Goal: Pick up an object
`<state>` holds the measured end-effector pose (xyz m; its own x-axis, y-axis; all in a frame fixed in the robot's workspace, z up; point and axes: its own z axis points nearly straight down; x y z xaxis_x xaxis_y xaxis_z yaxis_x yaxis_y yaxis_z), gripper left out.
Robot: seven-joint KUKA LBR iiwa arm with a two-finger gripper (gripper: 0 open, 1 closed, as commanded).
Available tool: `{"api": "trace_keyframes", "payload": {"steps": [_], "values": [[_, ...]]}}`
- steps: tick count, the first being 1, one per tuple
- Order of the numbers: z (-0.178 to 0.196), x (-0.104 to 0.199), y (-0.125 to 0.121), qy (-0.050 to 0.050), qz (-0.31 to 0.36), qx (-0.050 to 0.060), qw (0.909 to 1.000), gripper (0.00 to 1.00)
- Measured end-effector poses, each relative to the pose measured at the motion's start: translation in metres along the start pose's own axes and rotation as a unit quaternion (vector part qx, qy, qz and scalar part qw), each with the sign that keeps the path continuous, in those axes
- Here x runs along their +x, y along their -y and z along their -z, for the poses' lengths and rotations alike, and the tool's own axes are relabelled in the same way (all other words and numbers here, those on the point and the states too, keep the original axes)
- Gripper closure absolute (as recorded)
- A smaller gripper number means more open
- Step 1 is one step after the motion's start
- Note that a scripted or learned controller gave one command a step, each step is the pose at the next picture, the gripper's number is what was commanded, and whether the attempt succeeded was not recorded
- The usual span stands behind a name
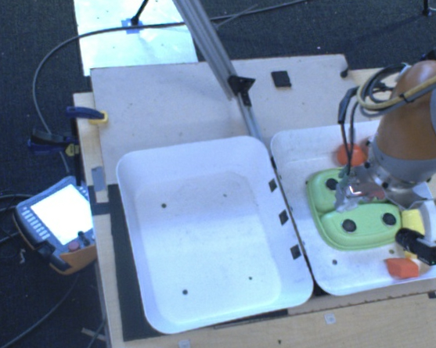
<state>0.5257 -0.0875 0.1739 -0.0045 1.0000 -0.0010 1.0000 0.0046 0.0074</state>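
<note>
Green moulded plastic piece (353, 214), gripper (354, 190) above

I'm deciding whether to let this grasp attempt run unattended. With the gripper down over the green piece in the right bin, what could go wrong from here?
1. The gripper sits over the broad green object; it may be too wide to pinch and could slip.
2. The yellow piece and orange piece lie close by, so the arm could knock them.
3. Everything crowds the right bin near its far wall; a lift could drag objects against it.
</note>
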Motion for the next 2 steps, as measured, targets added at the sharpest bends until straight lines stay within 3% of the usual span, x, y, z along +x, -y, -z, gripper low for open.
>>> {"api": "trace_keyframes", "payload": {"steps": [1, 2], "values": [[0.061, -0.002, -0.01, 0.0, 0.0, 0.0, 1.0, 1.0], [0.092, -0.002, -0.011, 0.0, 0.0, 0.001, 1.0, 1.0]]}}
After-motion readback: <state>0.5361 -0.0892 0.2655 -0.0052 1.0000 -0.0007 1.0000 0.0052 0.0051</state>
